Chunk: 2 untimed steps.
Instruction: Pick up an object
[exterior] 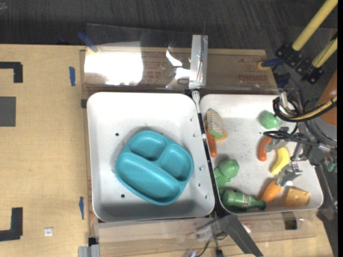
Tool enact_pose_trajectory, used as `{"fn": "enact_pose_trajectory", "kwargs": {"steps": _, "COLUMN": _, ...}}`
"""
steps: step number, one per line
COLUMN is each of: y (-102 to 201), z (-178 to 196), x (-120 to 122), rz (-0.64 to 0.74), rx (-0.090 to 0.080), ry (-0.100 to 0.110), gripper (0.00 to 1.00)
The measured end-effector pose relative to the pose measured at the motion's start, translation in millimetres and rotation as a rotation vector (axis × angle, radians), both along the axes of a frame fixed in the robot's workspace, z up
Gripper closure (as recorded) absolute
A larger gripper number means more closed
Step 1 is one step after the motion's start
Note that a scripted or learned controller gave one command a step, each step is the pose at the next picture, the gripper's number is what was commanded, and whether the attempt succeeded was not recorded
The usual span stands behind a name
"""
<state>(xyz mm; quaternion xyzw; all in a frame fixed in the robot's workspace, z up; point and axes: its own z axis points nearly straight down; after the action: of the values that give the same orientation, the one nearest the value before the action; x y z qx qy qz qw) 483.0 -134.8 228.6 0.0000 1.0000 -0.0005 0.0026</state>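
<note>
My gripper (290,173) hangs over the right side of the right bin (241,105), reaching in from the right edge. Just left of it lies a yellow banana (280,160). An orange carrot (271,191) and a tan cheese wedge (296,197) lie just below it. A red-orange pepper (262,150) and a light green piece (269,120) sit further up. I see nothing held in the gripper.
Along the right bin's left side lie a corn cob (215,123), an orange sausage (212,145), a green vegetable (227,169) and a green bottle (242,199). The left bin (107,116) holds a teal divided plate (154,166). Cables and yellow bars crowd the upper right.
</note>
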Motion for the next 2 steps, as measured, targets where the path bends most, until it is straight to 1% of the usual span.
{"fn": "enact_pose_trajectory", "kwargs": {"steps": 1, "y": -35, "z": -132, "x": 23, "rz": 0.017, "rx": -0.001, "ry": -0.005, "gripper": 0.00}}
{"fn": "enact_pose_trajectory", "kwargs": {"steps": 2, "y": -50, "z": -137, "x": 7, "rz": -0.112, "rx": 0.003, "ry": -0.022, "gripper": 0.00}}
